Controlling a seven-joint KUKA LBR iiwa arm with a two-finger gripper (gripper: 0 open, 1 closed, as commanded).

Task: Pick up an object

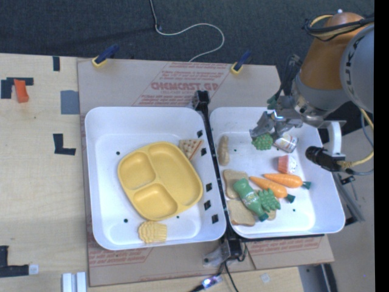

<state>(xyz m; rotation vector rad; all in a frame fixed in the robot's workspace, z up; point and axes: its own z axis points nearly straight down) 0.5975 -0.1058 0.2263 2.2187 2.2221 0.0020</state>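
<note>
The hand (pixel 267 128) hangs low in the right bin (pixel 328 224), pinching a green broccoli piece (pixel 263 142) at its tips. This looks like the grasp step; next comes a straight lift. Carrots (pixel 278 184) lie nearby below it, the yellow tray (pixel 159 180) well apart.

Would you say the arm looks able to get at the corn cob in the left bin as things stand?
Probably yes. The corn cob lies alone near the left bin's front wall, beside the yellow tray, with nothing over it; the gripper hangs above the right bin.
</note>
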